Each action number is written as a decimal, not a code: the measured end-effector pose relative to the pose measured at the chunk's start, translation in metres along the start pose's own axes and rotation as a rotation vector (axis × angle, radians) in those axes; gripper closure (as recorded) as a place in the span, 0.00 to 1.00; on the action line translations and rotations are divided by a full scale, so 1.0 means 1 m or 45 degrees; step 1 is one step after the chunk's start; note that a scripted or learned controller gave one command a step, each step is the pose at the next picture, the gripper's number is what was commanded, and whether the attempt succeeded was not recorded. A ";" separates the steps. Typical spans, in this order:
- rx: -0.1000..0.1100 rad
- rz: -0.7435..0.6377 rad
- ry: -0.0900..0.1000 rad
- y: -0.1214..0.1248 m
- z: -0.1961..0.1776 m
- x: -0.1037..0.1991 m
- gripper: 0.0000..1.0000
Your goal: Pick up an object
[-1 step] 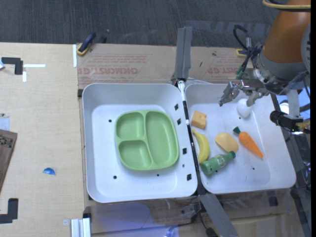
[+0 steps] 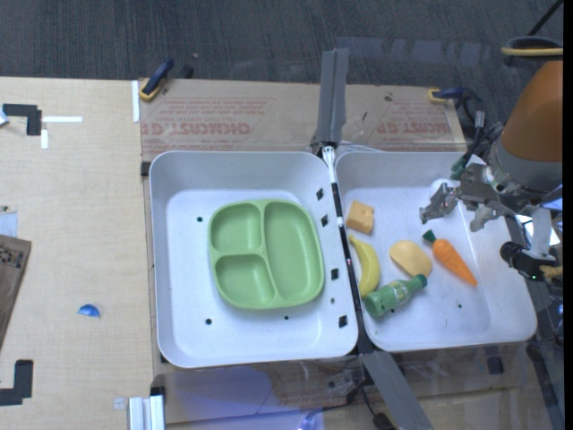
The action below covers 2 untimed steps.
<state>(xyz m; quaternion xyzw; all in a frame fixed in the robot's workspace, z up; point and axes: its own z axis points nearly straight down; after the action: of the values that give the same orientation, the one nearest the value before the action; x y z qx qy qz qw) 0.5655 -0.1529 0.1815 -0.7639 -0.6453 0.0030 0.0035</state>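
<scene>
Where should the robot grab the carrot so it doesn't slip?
Probably across the middle of the carrot, coming straight down from above. It lies flat and slanted in the right bin, thick near its green top and thin at the tip, with free space on both long sides.

arm reaching in, hand (image 2: 458, 207) lowered, empty

the left bin (image 2: 170, 267) sits on the bench as the landmark, and a green three-compartment plate (image 2: 267, 253) lies flat in its middle, apart from its walls. a brown cardboard sheet (image 2: 228, 119) with red lettering lies just behind the left bin. a blue clamp (image 2: 158, 77) with a yellow tip grips that sheet's corner, behind the left bin. on the pale wooden benchtop (image 2: 67, 213), well to the left of the left bin, lies a small blue object (image 2: 88, 311).
</scene>
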 end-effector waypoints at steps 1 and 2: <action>-0.004 0.128 0.001 -0.004 0.093 -0.017 0.00; 0.003 0.132 -0.002 -0.004 0.088 -0.019 1.00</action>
<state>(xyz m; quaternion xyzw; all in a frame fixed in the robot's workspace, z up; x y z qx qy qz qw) 0.5571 -0.1709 0.0939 -0.7964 -0.6048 0.0046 0.0036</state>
